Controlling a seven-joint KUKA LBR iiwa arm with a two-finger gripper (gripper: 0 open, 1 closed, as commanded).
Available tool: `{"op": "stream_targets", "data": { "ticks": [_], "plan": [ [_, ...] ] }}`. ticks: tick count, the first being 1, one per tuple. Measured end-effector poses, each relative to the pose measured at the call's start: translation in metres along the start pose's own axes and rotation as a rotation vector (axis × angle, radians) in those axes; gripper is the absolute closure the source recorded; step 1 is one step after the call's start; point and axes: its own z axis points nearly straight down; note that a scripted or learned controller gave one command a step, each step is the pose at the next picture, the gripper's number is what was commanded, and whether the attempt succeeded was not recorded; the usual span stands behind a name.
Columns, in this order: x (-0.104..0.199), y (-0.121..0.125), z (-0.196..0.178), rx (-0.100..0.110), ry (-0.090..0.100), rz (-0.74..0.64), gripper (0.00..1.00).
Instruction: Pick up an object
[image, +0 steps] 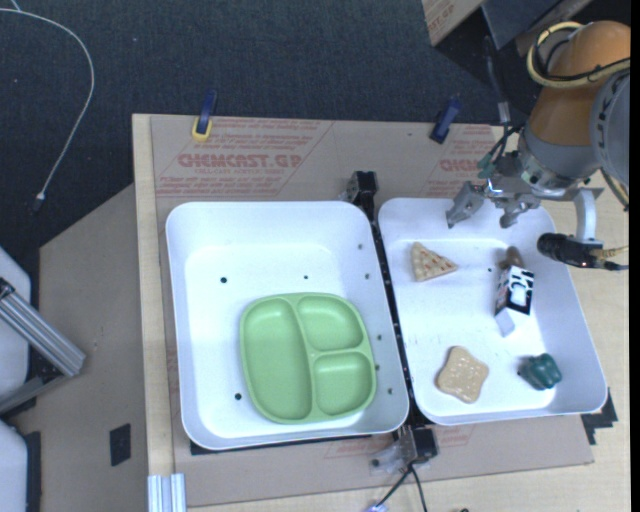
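My gripper (490, 208) hovers over the far edge of the right bin (585, 330), its two grey fingers spread apart with nothing between them. In that bin lie a tan triangular cracker (431, 263), a tan square cracker (461, 374), a black-and-white packet (514, 290) and a small teal object (541, 371). The triangular cracker lies a short way nearer the camera and to the left of the fingers.
The left bin (200, 300) holds a green divided plate (306, 355). Black clamps (362, 186) sit between the bins at the far end. Blue and yellow clips (204, 118) pin the cardboard sheet under the bins.
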Motion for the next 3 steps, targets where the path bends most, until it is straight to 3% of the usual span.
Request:
{"op": "stream_targets", "data": {
  "ticks": [2, 3],
  "plan": [
    [0.007, 0.002, 0.087, 0.004, 0.001, 0.0, 0.0],
    [0.007, 0.003, 0.073, -0.003, 0.0, -0.001, 1.0]
  ]
}}
